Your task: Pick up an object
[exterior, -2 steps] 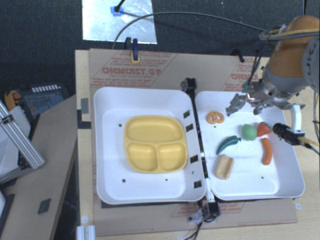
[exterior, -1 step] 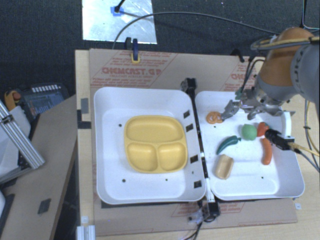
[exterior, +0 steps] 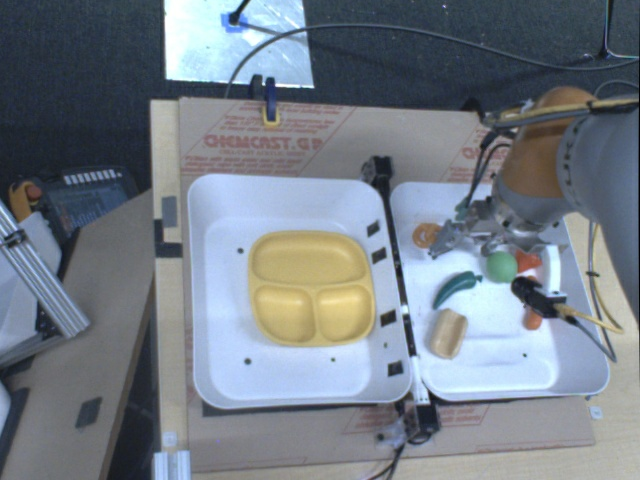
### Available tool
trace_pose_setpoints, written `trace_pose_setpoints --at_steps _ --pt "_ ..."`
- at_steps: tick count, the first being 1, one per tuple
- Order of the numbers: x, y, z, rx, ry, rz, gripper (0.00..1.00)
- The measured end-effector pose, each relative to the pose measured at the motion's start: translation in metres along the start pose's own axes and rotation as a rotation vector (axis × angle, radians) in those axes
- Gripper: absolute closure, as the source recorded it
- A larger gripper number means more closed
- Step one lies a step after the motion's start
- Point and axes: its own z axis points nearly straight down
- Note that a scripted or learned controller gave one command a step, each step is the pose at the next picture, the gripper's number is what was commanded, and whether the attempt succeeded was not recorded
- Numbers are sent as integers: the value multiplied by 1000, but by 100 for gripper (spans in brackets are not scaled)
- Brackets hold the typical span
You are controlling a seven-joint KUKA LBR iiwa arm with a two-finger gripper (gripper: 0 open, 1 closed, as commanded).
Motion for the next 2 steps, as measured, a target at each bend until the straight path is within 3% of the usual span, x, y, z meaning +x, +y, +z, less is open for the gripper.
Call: trace_pose_setpoints --at_steps 1,2 --pt "0 2 -15 -6 -1 0 100" --pt "5 4 -78 -9 -1 -3 100"
